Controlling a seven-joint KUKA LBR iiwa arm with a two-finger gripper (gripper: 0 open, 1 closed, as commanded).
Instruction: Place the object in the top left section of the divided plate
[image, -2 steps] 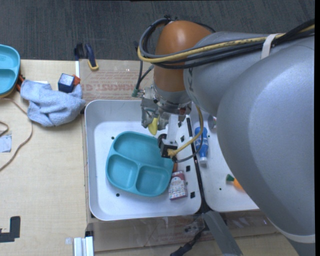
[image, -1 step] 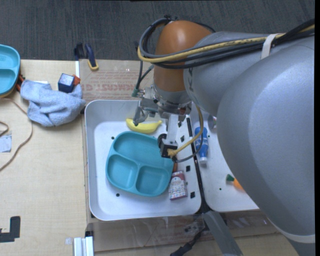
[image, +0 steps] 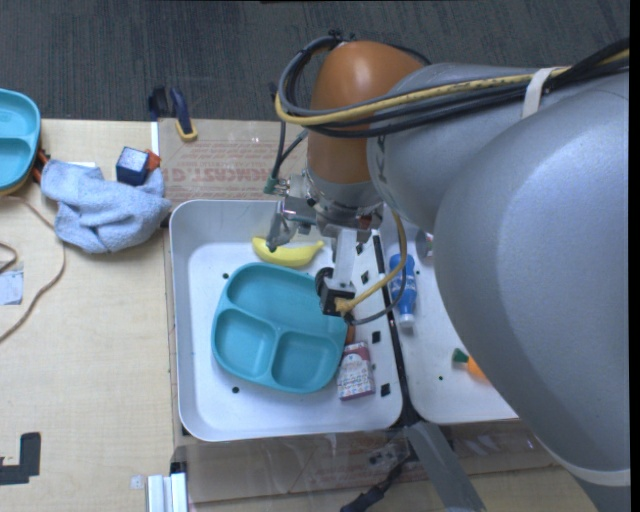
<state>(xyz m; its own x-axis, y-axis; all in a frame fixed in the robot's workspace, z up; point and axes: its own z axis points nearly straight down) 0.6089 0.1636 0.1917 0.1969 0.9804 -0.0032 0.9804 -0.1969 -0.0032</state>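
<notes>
Beside the blue plate (image: 280, 335), at its far rim, a banana (image: 288, 252) under the claw (image: 283, 228); claw's spread impossible to tell. Best: lower squarely, pinch mid-banana, lift clear before crossing the rim.

One camera, fixed above the counter (image: 90, 350), looks down at a slant (close in) on the white bins (image: 200, 400).
</notes>
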